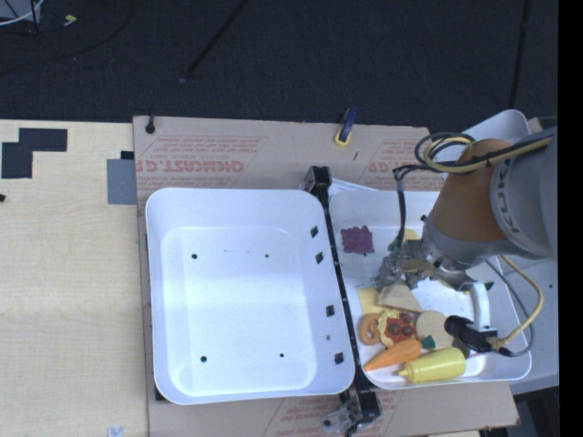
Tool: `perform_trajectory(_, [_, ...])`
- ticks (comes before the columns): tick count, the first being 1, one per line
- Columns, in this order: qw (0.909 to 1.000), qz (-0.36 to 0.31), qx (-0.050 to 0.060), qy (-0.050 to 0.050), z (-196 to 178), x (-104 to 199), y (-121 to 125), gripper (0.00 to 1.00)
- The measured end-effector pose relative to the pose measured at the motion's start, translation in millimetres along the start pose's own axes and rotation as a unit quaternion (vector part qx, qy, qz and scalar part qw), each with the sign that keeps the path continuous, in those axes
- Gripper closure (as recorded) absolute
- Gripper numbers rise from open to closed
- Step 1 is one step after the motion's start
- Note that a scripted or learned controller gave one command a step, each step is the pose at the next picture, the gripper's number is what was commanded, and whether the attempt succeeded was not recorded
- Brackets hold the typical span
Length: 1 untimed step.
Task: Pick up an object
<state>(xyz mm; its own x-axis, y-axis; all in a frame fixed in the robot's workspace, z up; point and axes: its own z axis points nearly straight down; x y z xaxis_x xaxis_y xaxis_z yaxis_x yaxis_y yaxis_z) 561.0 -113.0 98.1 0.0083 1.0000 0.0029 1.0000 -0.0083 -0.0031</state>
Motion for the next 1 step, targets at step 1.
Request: perform_trajectory(1, [1.0, -0.008, -0.005, 0.0, -95.0, 72.6, 24.3, 1.0])
